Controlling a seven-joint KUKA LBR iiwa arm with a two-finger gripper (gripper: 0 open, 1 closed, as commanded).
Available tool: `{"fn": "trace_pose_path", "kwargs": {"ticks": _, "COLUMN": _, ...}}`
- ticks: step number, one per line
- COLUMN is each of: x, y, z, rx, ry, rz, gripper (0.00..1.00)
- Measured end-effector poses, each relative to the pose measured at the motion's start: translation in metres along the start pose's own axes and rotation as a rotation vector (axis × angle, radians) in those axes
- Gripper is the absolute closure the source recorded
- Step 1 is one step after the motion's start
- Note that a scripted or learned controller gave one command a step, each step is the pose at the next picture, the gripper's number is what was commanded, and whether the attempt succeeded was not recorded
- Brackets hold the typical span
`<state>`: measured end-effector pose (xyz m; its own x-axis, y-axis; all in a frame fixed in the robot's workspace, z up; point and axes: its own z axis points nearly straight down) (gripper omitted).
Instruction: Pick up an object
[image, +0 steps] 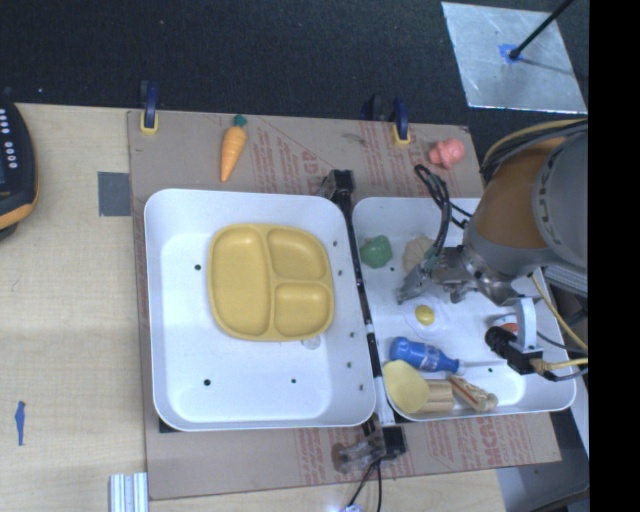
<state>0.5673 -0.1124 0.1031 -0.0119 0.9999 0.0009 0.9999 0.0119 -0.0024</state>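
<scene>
Right bin (560, 400) holds blue bottle (424, 354), yellow ball (425, 316) — gripper (418, 285) fingers parted, empty.

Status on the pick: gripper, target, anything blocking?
Gripper low in the right bin, fingers just above the small yellow ball; nothing seen held. Green piece to its left, blue bottle below, both apart from it.

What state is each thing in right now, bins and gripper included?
gripper: low in the right bin, jaws unclear
yellow tray: flat in the left bin, nothing on it
blue bottle: lying on its side
green piece: resting by the bin's left wall
toy carrot: lying outside the bins
</scene>
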Motion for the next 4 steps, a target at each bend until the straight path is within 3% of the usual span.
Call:
{"fn": "trace_pose_path", "kwargs": {"ticks": 1, "x": 0.008, "y": -0.022, "z": 0.012, "rx": 0.004, "ry": 0.000, "rz": 0.008, "gripper": 0.00}}
{"fn": "trace_pose_path", "kwargs": {"ticks": 2, "x": -0.008, "y": 0.039, "z": 0.010, "rx": -0.006, "ry": -0.003, "rz": 0.005, "gripper": 0.00}}
{"fn": "trace_pose_path", "kwargs": {"ticks": 3, "x": -0.005, "y": -0.026, "z": 0.012, "rx": 0.007, "ry": 0.001, "rz": 0.009, "gripper": 0.00}}
{"fn": "trace_pose_path", "kwargs": {"ticks": 4, "x": -0.001, "y": 0.038, "z": 0.010, "rx": -0.005, "ry": -0.002, "rz": 0.006, "gripper": 0.00}}
